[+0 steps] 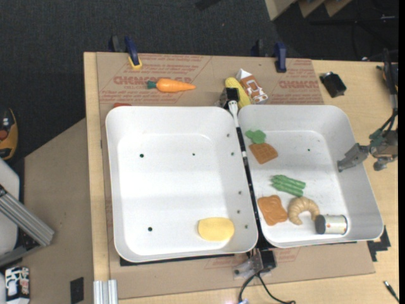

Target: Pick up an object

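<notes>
Going L to R: the left bin (120, 170) is a shallow white tray w/ one thing in it, a pale yellow oval piece (215, 228) lying flat in the near right corner, close to the wall but apart from it. On the brown board past that bin's far edge a toy carrot (172, 86) lies on its side, tip pointing right. A blue clamp (133, 52) grips the board's far edge just left of it.

Around the seam btwn the bins, on the far side, a banana (233, 88) and a small red-and-white carton (253, 88) sit touching each other outside the trays. A second blue clamp (280, 56) is on the far edge to their right.

The right bin (329, 122) holds the rest, mostly along its left and near parts. A green leafy bit (255, 135) is farthest, w/ an orange waffle square (262, 152) just near of it, the two about touching. Green beans (288, 183) lie mid-bin. Near of them an orange toast slice (273, 209) rests against a croissant (304, 208), and a silver can (332, 224) lies on its side just right of the croissant (dark end facing left).

The gripper (357, 157) sits over the right bin's right rim, well apart from every item, w/ nothing in it that I can see. Can't tell if it's open or closed from here.
</notes>
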Motion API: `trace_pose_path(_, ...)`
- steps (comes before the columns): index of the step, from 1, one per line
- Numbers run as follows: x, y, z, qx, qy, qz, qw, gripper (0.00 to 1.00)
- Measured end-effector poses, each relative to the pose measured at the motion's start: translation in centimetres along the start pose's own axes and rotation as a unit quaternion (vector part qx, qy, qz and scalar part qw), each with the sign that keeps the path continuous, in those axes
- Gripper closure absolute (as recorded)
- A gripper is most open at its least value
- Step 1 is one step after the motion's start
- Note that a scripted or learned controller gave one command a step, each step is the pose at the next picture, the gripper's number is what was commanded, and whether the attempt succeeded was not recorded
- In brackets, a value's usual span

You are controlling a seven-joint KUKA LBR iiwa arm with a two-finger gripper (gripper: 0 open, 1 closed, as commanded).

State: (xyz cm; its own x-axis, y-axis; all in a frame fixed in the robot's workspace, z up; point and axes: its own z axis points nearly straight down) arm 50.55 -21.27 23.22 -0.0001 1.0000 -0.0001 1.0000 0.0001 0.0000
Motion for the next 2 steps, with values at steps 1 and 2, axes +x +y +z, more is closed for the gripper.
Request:
trace_pose_path(1, 6.8, 12.9, 1.8, -0.004, 0.001, -0.006, 1.0, 0.0)
trace_pose_path(2, 4.6, 8.8, 2.0, 0.002, 0.0, 0.002, 1.0, 0.0)
